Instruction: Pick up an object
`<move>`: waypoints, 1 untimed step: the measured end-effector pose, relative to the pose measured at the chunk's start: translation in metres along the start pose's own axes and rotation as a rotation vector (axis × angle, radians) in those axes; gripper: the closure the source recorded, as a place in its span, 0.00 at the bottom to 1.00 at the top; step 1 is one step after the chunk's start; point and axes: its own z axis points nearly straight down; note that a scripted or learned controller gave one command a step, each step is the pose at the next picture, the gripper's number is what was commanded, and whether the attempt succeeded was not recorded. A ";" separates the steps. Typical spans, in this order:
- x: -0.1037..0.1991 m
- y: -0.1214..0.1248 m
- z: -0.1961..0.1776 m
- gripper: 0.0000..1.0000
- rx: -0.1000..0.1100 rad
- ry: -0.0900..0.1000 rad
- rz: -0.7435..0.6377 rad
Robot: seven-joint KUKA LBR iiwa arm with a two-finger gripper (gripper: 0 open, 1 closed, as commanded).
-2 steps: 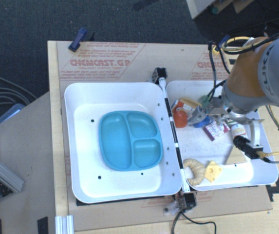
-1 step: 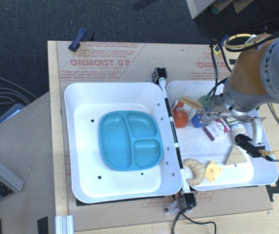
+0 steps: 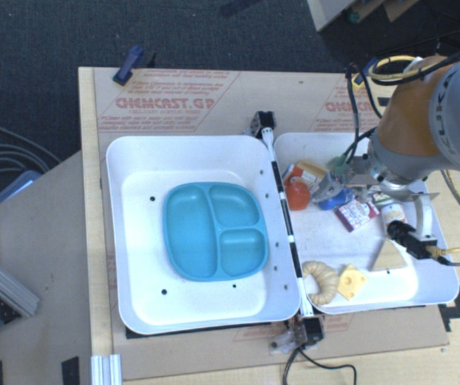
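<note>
The gripper is hanging low in the upper part of the right bin, right of frame centre, over a small heap: an orange-red toy, a blue piece, a printed packet. How its claw is set I cannot tell, so no pick looks done. Toward lower right are lying a croissant and cheese wedge; the left bin is bearing a blue plate.
</note>
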 end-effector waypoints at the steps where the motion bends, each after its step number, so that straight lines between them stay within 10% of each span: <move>1: 0.000 0.092 0.056 0.00 0.022 0.008 -0.001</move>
